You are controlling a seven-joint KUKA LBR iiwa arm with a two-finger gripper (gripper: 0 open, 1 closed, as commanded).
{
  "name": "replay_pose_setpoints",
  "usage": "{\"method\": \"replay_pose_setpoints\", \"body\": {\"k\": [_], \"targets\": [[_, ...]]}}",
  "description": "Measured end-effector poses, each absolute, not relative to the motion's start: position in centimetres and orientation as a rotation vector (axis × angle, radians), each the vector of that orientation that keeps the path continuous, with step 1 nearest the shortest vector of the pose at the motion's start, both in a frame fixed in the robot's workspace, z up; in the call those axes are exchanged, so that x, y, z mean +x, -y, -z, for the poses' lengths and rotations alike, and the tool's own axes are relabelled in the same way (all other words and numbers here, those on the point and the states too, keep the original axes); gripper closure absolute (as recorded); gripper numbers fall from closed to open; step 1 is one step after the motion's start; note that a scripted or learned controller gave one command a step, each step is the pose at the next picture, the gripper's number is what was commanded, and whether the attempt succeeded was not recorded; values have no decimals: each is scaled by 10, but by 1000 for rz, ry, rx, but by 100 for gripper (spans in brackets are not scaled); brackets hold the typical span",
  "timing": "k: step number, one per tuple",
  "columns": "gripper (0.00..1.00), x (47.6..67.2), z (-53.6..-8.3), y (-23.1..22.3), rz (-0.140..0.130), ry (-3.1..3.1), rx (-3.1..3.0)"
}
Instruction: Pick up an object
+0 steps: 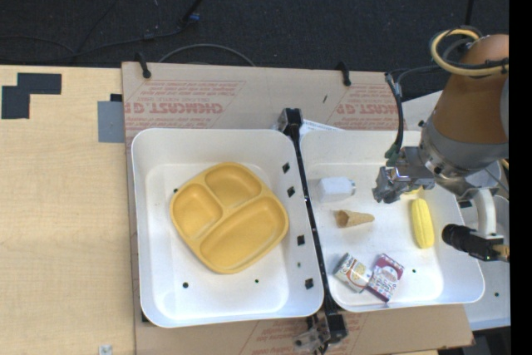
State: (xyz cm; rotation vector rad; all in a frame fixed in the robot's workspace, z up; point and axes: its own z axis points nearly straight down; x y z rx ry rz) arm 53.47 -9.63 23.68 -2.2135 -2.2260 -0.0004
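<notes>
In the right bin lie a small white block, a tan cone-shaped piece, a yellow corn cob and two small packets, one pale and one maroon. My gripper hangs over the right bin's middle, just up and left of the corn cob's top end and to the right of the white block. Nothing shows in its grasp.
The left bin holds a yellow divided plate. A black divider runs between the two bins. The arm's grey and orange body covers the right bin's far right corner. Cardboard lies under both bins.
</notes>
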Motion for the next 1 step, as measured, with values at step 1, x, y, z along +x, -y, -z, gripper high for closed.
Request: {"method": "replay_pose_setpoints", "body": {"k": [1], "targets": [[100,550,-224,44,-2,2224,-2214]]}}
